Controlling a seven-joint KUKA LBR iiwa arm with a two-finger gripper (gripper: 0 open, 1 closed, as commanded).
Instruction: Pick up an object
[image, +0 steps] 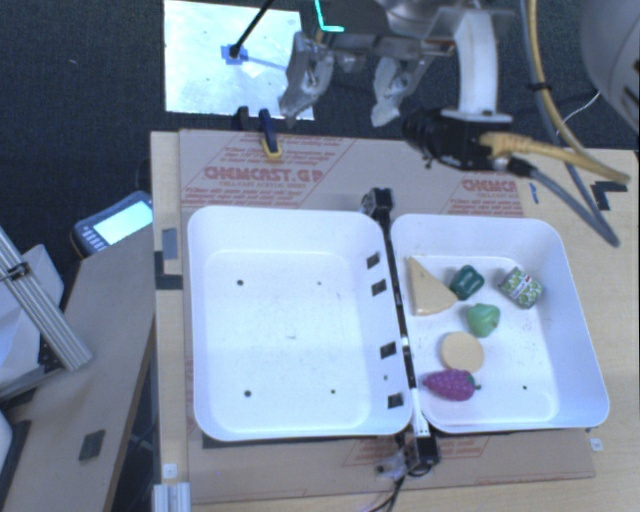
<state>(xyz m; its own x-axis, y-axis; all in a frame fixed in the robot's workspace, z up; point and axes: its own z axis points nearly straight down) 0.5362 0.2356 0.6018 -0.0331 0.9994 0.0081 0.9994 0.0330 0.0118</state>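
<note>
Hovering: gripper hanging above the worktop's far edge, beyond both bins
Gripping: fingers spread apart, holding nothing
Waiting: right bin carrying a yellow wedge, dark green piece, green pepper, patterned can, tan disc, purple grapes
Neighbouring: left bin, touching the right
</note>
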